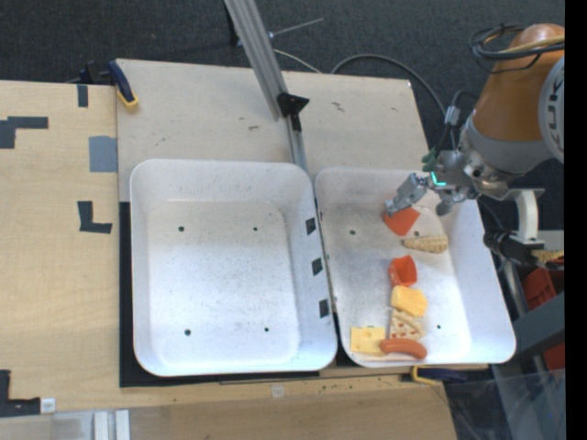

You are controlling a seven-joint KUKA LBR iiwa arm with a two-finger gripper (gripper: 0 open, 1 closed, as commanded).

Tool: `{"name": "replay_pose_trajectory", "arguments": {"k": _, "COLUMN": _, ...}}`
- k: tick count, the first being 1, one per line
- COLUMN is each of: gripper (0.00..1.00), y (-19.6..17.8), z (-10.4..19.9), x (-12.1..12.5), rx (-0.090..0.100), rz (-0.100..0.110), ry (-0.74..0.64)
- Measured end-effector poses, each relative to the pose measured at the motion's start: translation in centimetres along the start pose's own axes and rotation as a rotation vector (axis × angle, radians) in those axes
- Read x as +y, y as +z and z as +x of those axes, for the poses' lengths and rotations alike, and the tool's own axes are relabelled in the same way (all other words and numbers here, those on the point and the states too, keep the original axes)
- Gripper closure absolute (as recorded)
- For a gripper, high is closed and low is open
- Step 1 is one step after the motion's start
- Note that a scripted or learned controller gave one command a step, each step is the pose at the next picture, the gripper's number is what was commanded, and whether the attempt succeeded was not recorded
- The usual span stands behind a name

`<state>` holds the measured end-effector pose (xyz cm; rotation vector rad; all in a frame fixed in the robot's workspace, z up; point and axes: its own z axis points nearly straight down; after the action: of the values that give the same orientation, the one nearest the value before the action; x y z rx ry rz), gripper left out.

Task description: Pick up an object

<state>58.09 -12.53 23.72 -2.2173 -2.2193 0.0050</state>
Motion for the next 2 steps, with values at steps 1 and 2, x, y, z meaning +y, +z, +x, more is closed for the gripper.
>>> {"name": "replay_pose_trajectory", "arguments": {"k": 1, "gripper": 0.00, "y": -0.2, "z": 0.0, "x": 0.1, "rx": -0.001, "rz": -0.004, "ry": -0.001}}
{"name": "replay_pose_trajectory", "arguments": {"k": 2, "gripper": 0.00, "y": 6.0, "z": 0.4, "x": -0.5, "rx": 0.000, "rz": 0.002, "ry": 0.000}}
